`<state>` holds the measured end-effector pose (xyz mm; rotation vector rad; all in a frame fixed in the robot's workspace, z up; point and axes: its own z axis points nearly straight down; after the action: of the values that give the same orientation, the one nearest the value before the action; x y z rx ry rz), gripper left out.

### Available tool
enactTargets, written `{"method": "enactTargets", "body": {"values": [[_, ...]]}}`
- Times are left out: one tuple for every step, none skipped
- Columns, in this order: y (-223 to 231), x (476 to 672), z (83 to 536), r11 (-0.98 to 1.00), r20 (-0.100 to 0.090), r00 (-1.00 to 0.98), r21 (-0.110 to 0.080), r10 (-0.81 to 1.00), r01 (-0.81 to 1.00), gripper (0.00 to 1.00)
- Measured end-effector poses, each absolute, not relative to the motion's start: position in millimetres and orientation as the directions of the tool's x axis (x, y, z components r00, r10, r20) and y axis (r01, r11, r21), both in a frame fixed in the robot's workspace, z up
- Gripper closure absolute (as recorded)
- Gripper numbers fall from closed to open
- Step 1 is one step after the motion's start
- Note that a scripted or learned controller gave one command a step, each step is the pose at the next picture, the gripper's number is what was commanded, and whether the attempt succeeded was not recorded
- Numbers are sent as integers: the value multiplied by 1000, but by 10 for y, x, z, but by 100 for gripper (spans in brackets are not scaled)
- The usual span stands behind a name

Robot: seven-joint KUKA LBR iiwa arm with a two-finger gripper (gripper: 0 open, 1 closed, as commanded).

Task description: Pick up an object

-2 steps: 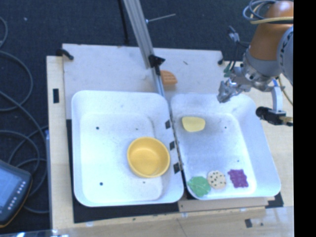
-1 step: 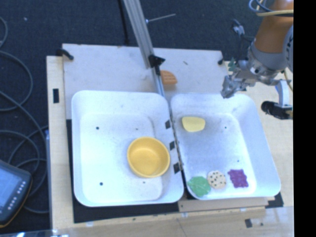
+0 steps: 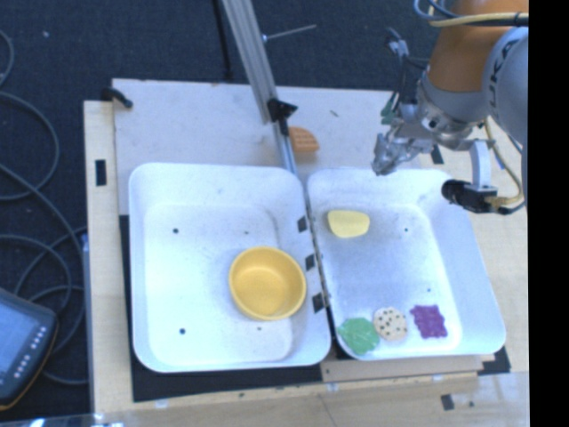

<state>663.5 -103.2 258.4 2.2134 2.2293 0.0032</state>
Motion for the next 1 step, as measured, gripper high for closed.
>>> {"method": "enactTargets", "body": {"values": [[-460, 6585, 2472, 7, 1, -7, 0, 1000, 1000, 100]]}}
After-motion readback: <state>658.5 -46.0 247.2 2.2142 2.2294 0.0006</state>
